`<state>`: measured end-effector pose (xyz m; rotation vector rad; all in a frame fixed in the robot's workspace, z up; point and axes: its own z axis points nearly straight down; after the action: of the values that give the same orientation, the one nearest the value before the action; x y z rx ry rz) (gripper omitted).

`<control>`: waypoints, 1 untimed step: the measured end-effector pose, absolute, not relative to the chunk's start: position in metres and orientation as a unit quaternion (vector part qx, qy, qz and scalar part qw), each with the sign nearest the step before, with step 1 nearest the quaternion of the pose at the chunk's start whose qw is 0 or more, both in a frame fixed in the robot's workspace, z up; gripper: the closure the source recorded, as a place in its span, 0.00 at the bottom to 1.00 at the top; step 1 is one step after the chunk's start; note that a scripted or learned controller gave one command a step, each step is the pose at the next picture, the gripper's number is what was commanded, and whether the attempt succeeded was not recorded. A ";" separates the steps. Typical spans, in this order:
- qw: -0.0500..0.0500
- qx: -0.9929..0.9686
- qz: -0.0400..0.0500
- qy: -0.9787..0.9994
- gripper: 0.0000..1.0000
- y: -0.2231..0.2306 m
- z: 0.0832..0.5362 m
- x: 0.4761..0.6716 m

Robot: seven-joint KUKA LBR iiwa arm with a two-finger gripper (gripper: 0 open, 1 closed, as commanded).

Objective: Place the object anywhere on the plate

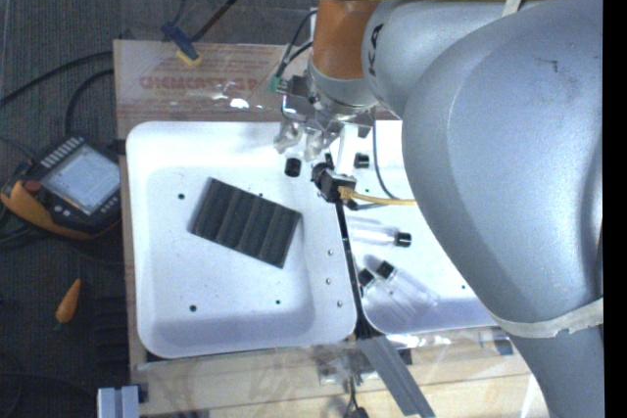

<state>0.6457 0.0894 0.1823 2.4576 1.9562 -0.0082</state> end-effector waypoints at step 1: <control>0.001 0.687 -0.002 0.727 1.00 0.097 0.339 0.653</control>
<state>0.6528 0.0975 0.3385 2.1566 2.2812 -0.0051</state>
